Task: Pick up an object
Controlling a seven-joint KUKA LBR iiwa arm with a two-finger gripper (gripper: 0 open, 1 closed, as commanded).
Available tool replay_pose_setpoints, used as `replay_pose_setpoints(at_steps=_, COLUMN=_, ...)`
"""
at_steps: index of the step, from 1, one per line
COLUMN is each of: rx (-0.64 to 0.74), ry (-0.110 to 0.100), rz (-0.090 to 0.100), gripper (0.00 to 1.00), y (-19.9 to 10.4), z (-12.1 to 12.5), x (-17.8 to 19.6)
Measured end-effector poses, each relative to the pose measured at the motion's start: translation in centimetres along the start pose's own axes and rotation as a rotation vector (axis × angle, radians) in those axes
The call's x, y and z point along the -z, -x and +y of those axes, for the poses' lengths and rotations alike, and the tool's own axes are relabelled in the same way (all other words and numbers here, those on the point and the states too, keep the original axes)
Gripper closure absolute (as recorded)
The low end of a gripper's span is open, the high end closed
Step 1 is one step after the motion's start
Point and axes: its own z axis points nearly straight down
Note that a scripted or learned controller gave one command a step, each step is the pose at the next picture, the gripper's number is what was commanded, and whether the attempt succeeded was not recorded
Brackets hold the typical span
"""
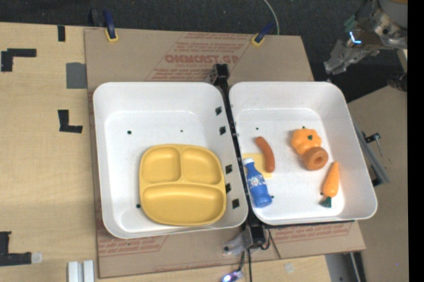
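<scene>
- The gripper (341, 61) hangs at the upper right of the view, off the bench and past the far right corner of the right bin (344, 108), over the dark floor; whether it is spread or pressed together I cannot tell, as it is small and blurred, and nothing shows held in it.
- The arm (391, 2) enters from the right edge, with its orange band at the top corner and a small blue light on the wrist.
- In the right bin lie five things, all well apart from the gripper:
  - an orange pumpkin (304, 139) near the bin's middle right, touching a brown doughnut (315, 158) just in front of it;
  - a carrot (330, 183) toward the near right corner, green end pointing to the near side;
  - a sausage (265, 152) lying lengthwise left of the pumpkin;
  - a blue bottle (256, 185) with a white cap, lying flat by the bin's left wall, just near the sausage — a yellow patch shows between them.
- The left bin (109, 141) holds a yellow divided plate (182, 185) — three compartments, set toward the near side.
- Both bins rest on a cardboard sheet (192, 52), clamped at its far edge.
</scene>
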Motion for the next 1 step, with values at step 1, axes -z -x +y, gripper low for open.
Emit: replay_pose_setpoints(at_steps=1, rx=0.002, ry=-0.008, rz=0.002, gripper=1.0, y=-4.66, z=-1.48, x=-1.99)
